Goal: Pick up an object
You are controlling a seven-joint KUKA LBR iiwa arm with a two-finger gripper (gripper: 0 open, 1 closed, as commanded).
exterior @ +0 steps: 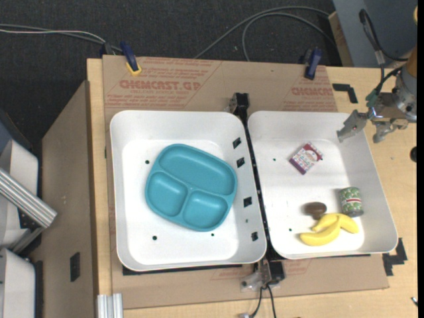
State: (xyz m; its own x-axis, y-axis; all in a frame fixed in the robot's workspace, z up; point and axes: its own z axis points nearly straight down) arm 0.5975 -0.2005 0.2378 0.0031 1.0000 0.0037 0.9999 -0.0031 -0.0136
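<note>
Above the right bin's (381, 197) far right rim, the 2 fingers (349, 128) hang spread apart, gripping nothing.

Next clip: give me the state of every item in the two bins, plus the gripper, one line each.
blue divided plate: flat, right side up, in the left bin.
small packet: lying flat in the right bin, apart from the rest.
banana: lying on its side near the front edge.
brown object: touching the banana.
small green can: upright, beside the banana.
gripper: open, holding nothing, over the right bin's far right corner.
</note>
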